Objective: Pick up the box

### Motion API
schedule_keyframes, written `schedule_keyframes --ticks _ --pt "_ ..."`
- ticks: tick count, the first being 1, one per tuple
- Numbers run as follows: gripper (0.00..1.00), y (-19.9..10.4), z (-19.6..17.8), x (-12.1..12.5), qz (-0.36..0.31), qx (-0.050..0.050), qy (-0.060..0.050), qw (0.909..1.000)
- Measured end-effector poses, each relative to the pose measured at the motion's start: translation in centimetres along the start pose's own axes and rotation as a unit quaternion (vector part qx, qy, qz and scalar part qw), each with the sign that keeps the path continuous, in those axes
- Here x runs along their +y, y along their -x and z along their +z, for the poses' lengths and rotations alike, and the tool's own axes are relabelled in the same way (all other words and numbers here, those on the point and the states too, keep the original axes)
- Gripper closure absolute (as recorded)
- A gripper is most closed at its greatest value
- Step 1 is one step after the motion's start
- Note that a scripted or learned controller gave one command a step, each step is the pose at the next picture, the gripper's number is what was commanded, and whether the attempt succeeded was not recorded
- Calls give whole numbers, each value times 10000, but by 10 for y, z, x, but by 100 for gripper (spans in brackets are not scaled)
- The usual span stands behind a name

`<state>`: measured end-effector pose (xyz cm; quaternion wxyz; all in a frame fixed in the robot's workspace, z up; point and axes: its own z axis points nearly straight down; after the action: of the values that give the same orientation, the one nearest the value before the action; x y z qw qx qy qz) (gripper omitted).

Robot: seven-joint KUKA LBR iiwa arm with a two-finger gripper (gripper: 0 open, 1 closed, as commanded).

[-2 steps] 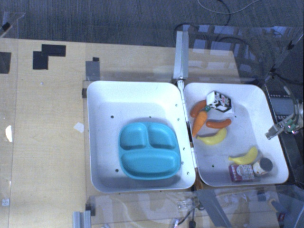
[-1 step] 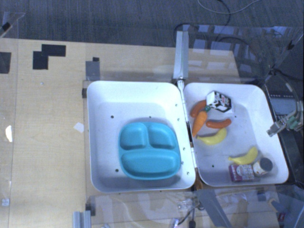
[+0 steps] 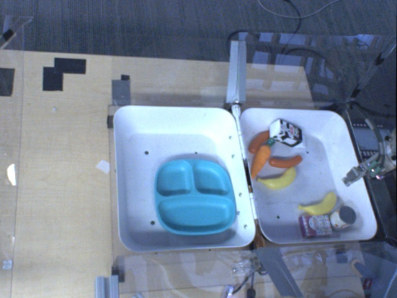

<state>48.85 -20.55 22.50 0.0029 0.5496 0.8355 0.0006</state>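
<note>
I see the left bin [image 3: 127,185] holding a blue tray [image 3: 195,195]. The box [image 3: 286,133] sits at the right bin's [image 3: 347,141] far side, touching a carrot [image 3: 261,159]. My gripper [image 3: 366,169] hangs over the right rim; jaws unreadable.

Partly obscured items: gripper [image 3: 372,166] at the right edge of the frame, cut off by the border with its arm unseen; print on the box [image 3: 286,133] too small to be read; label of the purple can [image 3: 324,224], lower right, blurred.
</note>
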Motion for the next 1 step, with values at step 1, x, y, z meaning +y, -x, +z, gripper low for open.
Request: schedule_keyframes --ticks 1 --pt "100 0 -12 2 -28 -23 25 10000"
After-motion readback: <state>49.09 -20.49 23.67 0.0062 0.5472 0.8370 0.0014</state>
